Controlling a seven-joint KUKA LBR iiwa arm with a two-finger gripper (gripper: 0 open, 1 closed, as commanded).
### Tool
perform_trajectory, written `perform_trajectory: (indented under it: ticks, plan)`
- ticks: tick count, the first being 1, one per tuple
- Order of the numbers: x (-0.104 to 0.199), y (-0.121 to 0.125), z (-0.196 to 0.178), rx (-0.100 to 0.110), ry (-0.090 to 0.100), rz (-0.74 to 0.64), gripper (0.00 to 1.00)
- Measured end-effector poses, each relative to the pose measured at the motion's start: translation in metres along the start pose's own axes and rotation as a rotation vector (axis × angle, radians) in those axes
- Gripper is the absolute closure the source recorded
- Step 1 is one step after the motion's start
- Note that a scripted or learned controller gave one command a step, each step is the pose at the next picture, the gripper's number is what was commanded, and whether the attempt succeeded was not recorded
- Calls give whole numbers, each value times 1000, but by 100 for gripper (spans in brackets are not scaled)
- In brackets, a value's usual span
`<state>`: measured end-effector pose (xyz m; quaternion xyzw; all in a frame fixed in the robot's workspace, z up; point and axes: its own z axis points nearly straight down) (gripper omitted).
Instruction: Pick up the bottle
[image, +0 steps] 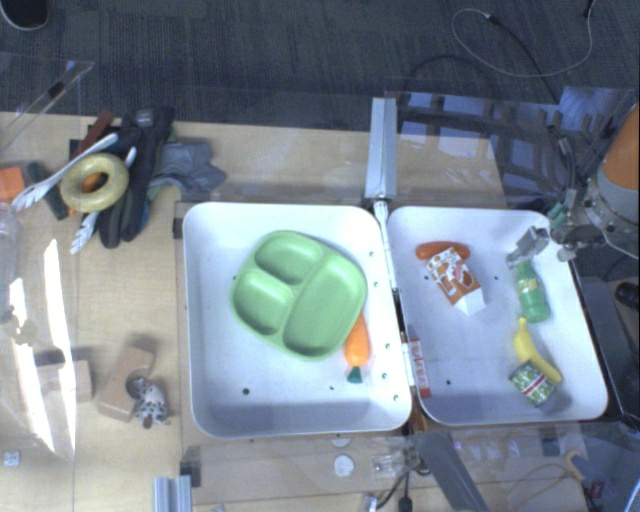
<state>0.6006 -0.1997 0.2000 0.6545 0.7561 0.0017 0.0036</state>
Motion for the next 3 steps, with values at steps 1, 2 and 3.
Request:
perform_trajectory:
  ticks: [1,2,3]
  plan:
    - [-6,13,111,-4,-1,-118,0]
    - [-6,16,98,-12,-4,-120,100]
    - [61,57,22,-1,1,151,100]
